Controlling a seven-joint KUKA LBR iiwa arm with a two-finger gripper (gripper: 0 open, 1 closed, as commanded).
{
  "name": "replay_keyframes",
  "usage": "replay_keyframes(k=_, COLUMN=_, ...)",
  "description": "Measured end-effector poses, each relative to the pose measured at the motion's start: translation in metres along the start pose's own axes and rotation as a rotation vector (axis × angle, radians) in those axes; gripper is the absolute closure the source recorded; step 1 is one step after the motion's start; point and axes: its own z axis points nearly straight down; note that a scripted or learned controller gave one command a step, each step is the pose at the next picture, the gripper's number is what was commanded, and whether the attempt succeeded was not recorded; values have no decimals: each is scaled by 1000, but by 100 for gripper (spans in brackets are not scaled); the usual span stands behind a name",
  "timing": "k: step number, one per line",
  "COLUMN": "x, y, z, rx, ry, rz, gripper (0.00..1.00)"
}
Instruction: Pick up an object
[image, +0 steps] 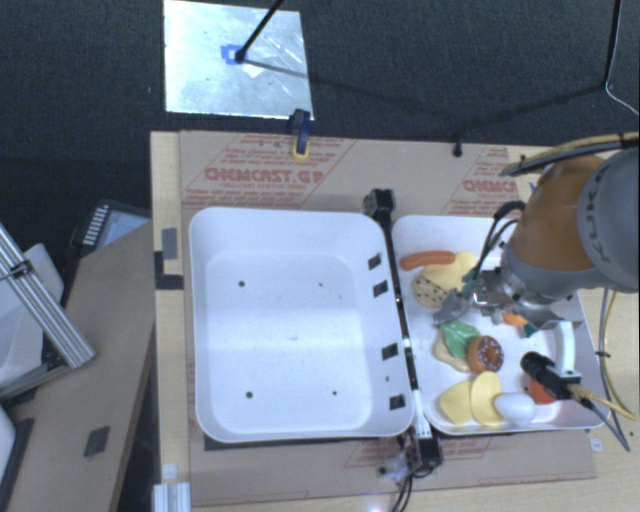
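The right bin (408, 232) holds several toy foods. A red sausage (428, 259) lies at its far side, with a yellow piece (458, 268) and a speckled cookie (429, 291) just below it. My gripper (462, 303) hangs low over the middle of this bin, right beside the cookie and just above a green piece (460, 334). A brown donut (486, 352) lies next to the green piece. Two yellow slices (470, 399) and a white egg (515, 407) rest along the near wall. Nothing is visibly held.
The left bin (290, 225) sits beside the right one, with a black divider strip (397, 310) between them. A small orange piece (513, 320) lies under the wrist. The grey and orange arm (570, 230) covers the right bin's far right part.
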Motion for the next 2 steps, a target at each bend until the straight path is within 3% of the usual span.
replay_keyframes(k=1, x=-5, y=68, z=38, rx=-15, ry=-3, rz=-7, gripper=0)
replay_keyframes(k=2, x=-49, y=97, z=38, rx=-18, ry=-4, rz=-2, gripper=0)
